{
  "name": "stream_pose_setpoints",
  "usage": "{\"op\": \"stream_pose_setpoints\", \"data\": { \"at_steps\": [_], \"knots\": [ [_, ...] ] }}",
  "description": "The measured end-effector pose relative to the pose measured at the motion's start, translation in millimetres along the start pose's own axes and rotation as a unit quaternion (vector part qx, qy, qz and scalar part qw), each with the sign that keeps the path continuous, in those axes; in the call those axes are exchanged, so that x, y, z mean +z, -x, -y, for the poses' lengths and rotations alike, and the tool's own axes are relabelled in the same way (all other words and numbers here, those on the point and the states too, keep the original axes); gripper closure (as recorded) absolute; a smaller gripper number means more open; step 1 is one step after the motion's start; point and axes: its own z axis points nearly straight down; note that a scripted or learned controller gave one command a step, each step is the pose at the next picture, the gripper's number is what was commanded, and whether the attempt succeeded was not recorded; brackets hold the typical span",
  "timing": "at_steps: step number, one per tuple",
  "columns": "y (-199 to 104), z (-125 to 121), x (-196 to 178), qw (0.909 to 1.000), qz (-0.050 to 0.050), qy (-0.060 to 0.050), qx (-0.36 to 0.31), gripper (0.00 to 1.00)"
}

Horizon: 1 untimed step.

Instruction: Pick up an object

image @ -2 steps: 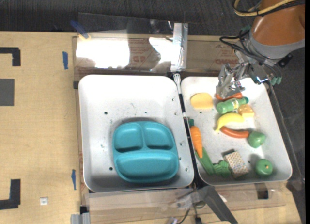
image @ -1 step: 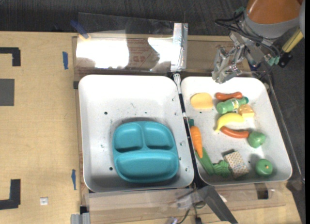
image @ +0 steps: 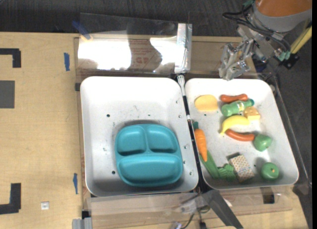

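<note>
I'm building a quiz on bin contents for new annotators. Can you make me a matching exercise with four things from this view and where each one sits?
Things:
1. teal divided tray
2. carrot
3. green apple
4. gripper

Places:
A. along the right bin's left wall
B. above the right bin's far edge, holding nothing
C. in the left bin, toward its near side
D. in the right bin's near right corner

Pairs: 1-C, 2-A, 3-D, 4-B

Bright overhead light, glare on plastic sheet (image: 133, 49)
</note>
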Motion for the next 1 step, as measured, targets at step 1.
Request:
{"op": "stream_pose_setpoints", "data": {
  "at_steps": [1],
  "knots": [
    [-6.4, 13.2, 0.3, 0.9991, -0.001, 0.001, -0.042, 1.00]
  ]
}}
